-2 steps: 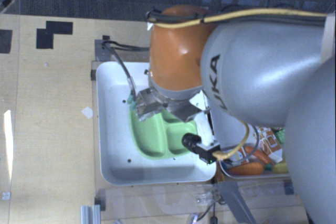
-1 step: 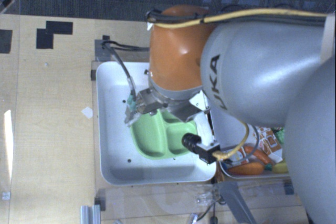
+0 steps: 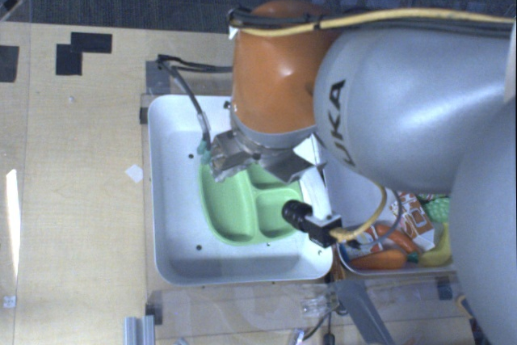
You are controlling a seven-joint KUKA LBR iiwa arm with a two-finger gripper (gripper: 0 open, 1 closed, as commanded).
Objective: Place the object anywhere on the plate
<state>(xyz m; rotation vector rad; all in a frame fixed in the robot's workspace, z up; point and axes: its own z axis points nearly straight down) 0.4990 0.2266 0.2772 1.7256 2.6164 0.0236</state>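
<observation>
I see the arm over the left bin, covering part of the green plate; can't tell the gripper state.

I see a pale green plate in a white bin. Arm is silver-grey with an orange band and a yellow cable. Tabletop is light tan with black marks. Second bin shows orange, yellow, green and white items, mixed together.
</observation>
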